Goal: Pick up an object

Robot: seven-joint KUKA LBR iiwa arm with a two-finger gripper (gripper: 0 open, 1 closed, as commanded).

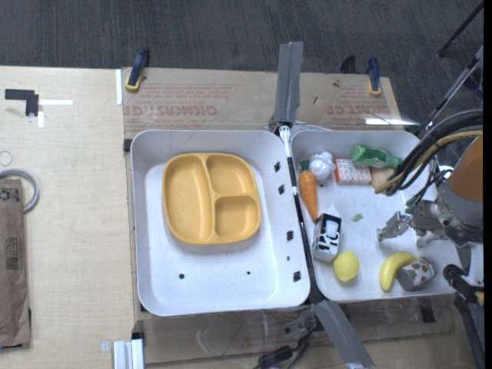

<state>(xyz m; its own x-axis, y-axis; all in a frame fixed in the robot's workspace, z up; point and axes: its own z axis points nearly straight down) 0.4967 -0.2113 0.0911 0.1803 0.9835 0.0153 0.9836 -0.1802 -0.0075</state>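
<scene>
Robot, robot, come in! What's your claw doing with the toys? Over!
Metal two-finger gripper low over right white bin, holding nothing. Yellow toy banana just below it, untouched. Small round speckled toy touching banana.

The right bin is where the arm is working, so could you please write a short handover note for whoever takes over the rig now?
End effector: low over the right bin, near its right side; nothing is seen between its fingers.
In the right bin: carrot by the divider, black-and-white pack below it, lemon, banana, a round brownish item, a red-and-white box and a green item near the top.
Left bin: holds the yellow divided plate.
Done: nothing lifted yet.
Left: grasp and lift one object; the banana looks nearest.
</scene>
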